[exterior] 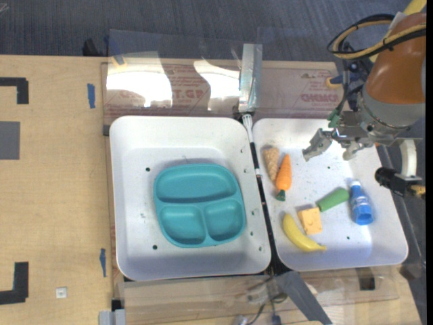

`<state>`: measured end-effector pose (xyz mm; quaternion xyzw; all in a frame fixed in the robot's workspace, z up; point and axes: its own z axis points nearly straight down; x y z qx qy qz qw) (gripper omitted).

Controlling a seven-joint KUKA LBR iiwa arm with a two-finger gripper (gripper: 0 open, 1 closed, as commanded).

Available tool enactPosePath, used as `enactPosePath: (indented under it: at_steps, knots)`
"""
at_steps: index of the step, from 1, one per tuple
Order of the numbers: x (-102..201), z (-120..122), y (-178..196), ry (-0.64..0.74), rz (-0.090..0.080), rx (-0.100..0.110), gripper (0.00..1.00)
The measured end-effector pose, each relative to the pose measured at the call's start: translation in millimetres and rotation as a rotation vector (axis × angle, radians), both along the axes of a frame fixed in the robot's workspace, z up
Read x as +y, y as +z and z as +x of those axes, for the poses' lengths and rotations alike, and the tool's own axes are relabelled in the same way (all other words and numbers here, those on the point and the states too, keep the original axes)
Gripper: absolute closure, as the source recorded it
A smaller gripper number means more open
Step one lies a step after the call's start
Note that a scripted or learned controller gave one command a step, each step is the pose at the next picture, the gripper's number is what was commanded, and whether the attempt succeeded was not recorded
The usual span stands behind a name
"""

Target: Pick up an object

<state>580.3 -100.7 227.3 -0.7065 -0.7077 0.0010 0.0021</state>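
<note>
At the frame's right, the gripper (332, 145) is hovering with fingers spread apart, holding nothing, above the right bin (389, 249). Below it are lying a carrot (283, 172), banana (301, 233), blue bottle (360, 204), and seemingly a cheese wedge (311, 219).

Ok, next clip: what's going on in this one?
A KUKA arm reaches in from the right, its gripper open and hovering over the upper part of the right bin, holding nothing. Below it lie a carrot, a bread stick, a banana, a cheese cube, a green block and a blue bottle. The left bin holds a teal tray. No object is picked up yet.
</note>
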Motion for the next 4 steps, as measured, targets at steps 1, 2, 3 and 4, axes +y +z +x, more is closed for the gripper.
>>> enactPosePath:
  at_steps: [1, 2, 3, 4]
  knots:
    - [-8, -5, -131, -0.008, 0.000, 0.006, 0.00]
    - [-21, -64, -140, -0.004, -0.002, -0.009, 0.00]
    - [43, -64, -40, 0.015, 0.001, -0.011, 0.00]
    - [-7, -50, -110, -0.028, -0.001, 0.007, 0.00]
